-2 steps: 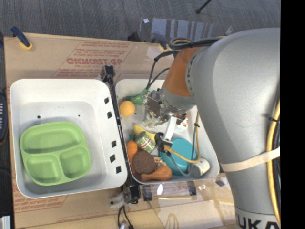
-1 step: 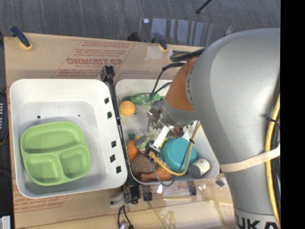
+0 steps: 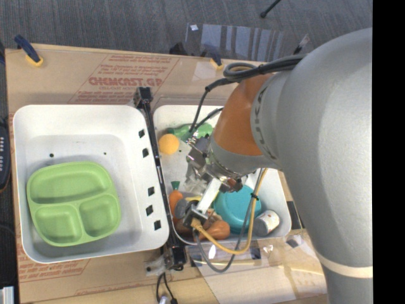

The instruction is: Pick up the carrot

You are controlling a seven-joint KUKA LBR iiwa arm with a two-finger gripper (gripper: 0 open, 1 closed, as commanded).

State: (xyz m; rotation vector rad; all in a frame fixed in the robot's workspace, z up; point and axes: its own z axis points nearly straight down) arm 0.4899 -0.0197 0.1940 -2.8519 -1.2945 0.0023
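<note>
arm point(image 3: 253, 125) low in right bin point(image 3: 166, 116) by the carrot point(image 3: 176, 199)

Grey arm point(image 3: 316, 132) reaches in from right, wrist angled down, gripper point(image 3: 197, 213) low.

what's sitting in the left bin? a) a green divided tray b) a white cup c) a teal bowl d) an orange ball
a: the green divided tray, with three compartments, lies in the left bin; the teal bowl, orange ball and white cup are all in the right bin.
</note>
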